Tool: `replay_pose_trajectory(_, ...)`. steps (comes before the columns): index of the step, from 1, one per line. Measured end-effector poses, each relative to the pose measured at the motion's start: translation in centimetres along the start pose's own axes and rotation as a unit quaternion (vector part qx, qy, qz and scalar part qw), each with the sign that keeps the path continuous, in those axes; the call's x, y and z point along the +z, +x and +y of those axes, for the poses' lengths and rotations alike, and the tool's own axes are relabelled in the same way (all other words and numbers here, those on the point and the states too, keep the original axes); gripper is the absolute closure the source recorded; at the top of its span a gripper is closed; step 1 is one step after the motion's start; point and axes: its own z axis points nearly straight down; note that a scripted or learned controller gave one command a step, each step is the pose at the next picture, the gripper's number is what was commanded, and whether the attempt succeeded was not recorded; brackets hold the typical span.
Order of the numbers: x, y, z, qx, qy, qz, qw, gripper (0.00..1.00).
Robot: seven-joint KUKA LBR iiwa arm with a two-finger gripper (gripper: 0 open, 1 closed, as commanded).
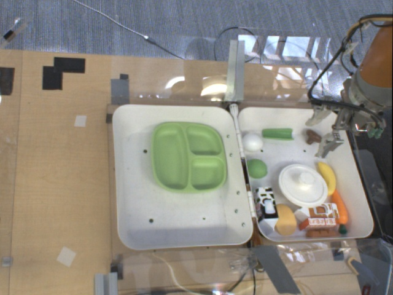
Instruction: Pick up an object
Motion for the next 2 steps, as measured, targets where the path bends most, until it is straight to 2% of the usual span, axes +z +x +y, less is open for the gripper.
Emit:
replay_pose_trajectory(1, 12.2, -2.4, -0.1, 0.123, 0.0, -0.001, 0.9924, 0.0)
replay_pose_trajectory(2, 13.7, 5.4, -4.2, 0.151, 0.002, -0.003, 0.9885, 0.0)
